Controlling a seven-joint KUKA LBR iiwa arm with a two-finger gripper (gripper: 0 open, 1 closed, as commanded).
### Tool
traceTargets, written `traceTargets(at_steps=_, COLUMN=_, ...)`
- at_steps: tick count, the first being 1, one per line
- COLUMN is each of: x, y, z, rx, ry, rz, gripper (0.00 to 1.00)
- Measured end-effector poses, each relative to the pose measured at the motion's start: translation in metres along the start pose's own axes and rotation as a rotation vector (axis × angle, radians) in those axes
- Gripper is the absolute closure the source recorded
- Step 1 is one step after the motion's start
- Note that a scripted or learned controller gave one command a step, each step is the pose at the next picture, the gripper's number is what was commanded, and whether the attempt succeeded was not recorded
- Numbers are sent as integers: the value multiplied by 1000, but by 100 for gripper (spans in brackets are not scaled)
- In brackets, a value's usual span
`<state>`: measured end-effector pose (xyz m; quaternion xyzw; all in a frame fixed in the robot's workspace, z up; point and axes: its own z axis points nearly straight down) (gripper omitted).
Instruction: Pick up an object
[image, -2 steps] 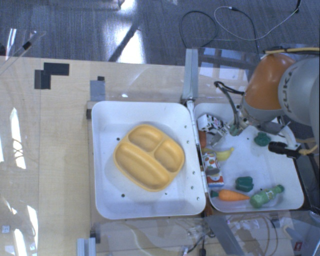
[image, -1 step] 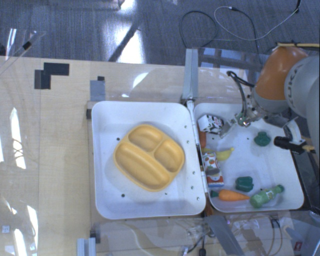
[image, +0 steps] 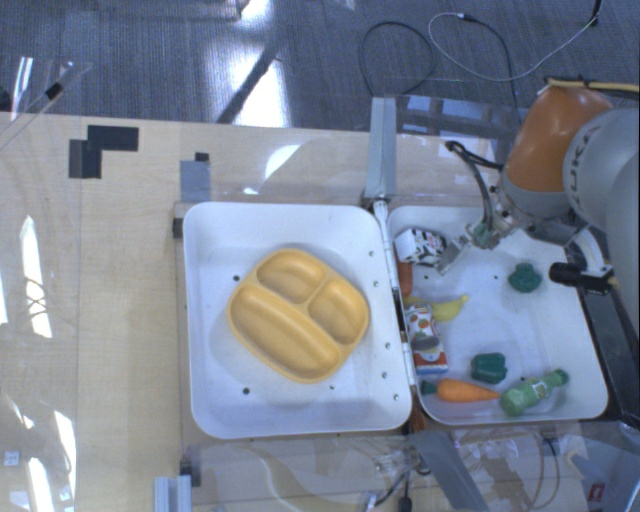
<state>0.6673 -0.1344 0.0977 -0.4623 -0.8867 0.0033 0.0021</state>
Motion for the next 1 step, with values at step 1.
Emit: traceTargets(at_steps=1, x=-26, y=-15, z=-154, rx=-18, ry=-10, rz=178, gripper=0)
